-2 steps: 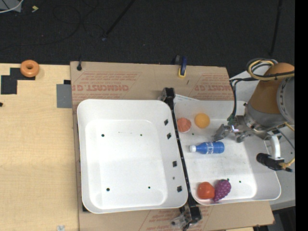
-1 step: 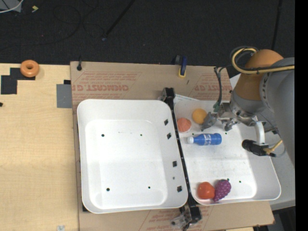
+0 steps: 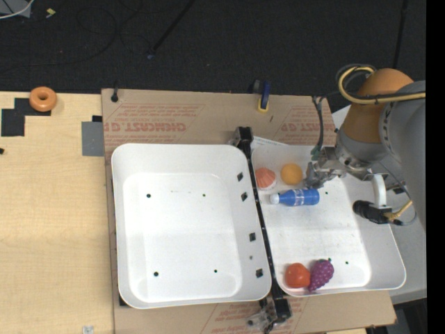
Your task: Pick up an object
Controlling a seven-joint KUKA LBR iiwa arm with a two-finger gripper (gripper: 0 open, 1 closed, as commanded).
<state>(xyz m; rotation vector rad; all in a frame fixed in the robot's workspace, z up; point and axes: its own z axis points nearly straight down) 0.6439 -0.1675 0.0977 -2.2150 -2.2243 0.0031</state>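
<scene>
The right bin (image 3: 375, 256) holds a blue bottle (image 3: 297, 197) lying on its side, an orange ball (image 3: 291, 173), a pink-orange round item (image 3: 265, 179), a red tomato-like fruit (image 3: 297, 275) and a purple grape bunch (image 3: 321, 273). My gripper (image 3: 318, 175) reaches in from the right and hangs just above the bottle's right end, beside the orange ball. Nothing shows between its fingers.
The left bin (image 3: 125, 186) lies beside the right one, with a black divider (image 3: 252, 207) between them. A blue clamp (image 3: 263, 96) sits on the cardboard at the back. An orange ring (image 3: 43, 99) rests on the wooden bench far left.
</scene>
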